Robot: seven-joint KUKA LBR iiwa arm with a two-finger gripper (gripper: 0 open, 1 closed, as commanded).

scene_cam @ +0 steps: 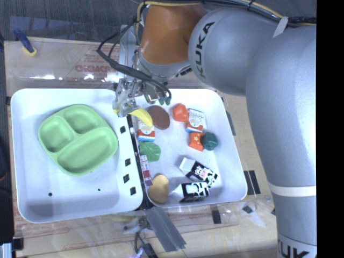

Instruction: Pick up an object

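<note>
My gripper (128,100) hangs over the back left corner of the right bin (228,144), close to the wall between the two bins. Just below it, at the gripper's tip, lies a yellow banana (142,115); whether they touch is unclear. Beside the banana are a brown oval piece (158,117) and a small colourful box (145,133). A green leafy item (151,151) rests further toward the front.
The right bin also holds an orange piece (180,112), a small carton (195,119), a red piece (195,140), a dark green ball (209,141), cow-patterned cartons (201,173) and a tan item (159,187). A green divided plate (78,138) lies in the left bin (32,198).
</note>
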